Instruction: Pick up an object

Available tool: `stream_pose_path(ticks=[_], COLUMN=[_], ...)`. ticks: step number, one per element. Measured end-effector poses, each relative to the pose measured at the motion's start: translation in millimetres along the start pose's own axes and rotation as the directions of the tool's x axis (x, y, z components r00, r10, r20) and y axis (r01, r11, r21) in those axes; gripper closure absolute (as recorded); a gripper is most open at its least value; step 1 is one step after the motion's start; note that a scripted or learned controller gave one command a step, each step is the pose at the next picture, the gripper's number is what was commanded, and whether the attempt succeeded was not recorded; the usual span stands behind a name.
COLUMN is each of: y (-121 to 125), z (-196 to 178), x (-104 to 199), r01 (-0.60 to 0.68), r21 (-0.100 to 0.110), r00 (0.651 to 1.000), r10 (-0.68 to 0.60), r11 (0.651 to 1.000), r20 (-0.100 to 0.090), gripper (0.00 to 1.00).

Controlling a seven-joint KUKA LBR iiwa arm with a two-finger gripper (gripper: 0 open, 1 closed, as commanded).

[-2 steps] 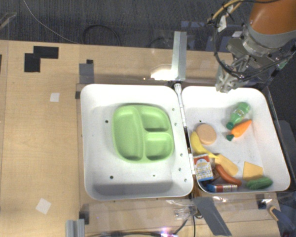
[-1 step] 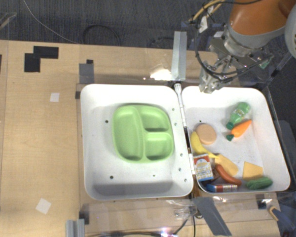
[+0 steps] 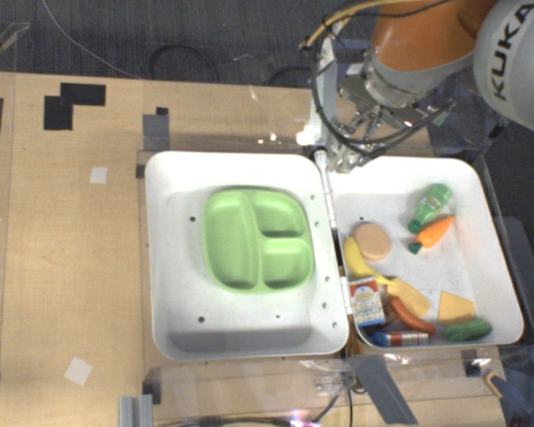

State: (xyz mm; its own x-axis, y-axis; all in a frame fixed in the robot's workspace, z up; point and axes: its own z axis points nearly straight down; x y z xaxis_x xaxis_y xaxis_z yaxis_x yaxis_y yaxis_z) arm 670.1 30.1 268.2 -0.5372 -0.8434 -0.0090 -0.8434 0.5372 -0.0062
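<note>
Nearest the camera, along the right bin's (image 3: 494, 238) front edge, lie a green pod (image 3: 467, 330), a cheese wedge (image 3: 455, 306), a red sausage (image 3: 408, 317), a blue pen (image 3: 393, 337) and a small carton (image 3: 366, 302), packed close together. Behind them sit a banana (image 3: 355, 258) with a tan disc (image 3: 371, 240) touching it, then a carrot (image 3: 434, 232) and a green bottle (image 3: 430, 204), just beside each other toward the far right. The left bin (image 3: 160, 265) holds a green divided tray (image 3: 255, 239). The gripper (image 3: 349, 154) hangs over the far left corner of the right bin, close to the wall between the bins; nothing is seen between its fingers, and how wide they stand cannot be told amid the cables. All pickable objects lie forward of the gripper, toward the camera. The disc and banana are judged nearest, almost straight ahead of it; the banana's long axis runs roughly front to back. The arm enters from the upper right, orange band above the wrist, tool pointing down. No grasp is yet made; the next move calls for a forward shift and descent.
</note>
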Motion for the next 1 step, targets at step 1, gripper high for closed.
stream_pose_path(ticks=[1], y=[-26.2], z=[-40.5], x=[39.5], r01=[0.095], r21=[0.004], r00=[0.995], r10=[-0.095], r11=[0.995], r20=[-0.001], gripper=[1.00])
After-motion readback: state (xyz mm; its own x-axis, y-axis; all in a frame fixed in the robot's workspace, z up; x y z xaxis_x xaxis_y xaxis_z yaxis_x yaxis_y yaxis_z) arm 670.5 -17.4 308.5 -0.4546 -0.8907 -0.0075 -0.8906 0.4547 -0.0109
